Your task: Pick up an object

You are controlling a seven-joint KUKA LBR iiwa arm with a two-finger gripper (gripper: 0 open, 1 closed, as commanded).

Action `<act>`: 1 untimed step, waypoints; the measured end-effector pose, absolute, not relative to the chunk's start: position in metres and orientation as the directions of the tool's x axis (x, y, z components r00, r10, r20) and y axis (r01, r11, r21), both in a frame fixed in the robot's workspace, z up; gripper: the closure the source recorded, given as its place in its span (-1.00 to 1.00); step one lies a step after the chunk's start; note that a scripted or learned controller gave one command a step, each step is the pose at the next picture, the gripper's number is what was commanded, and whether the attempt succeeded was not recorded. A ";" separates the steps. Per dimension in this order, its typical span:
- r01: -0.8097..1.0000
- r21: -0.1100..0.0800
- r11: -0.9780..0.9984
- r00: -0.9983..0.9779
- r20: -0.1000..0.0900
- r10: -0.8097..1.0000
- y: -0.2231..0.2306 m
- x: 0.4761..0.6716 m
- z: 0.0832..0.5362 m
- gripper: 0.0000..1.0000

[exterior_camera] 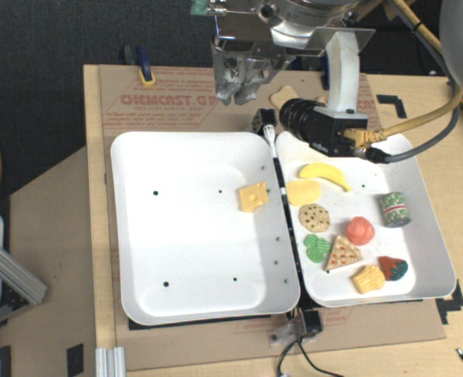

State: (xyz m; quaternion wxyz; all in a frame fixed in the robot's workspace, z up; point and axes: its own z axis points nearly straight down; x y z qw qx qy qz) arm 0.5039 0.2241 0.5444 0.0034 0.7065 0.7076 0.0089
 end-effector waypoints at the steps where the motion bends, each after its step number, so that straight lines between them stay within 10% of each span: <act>1: 1.000 -0.007 -0.011 0.011 -0.004 1.000 0.123 0.484 0.481 1.00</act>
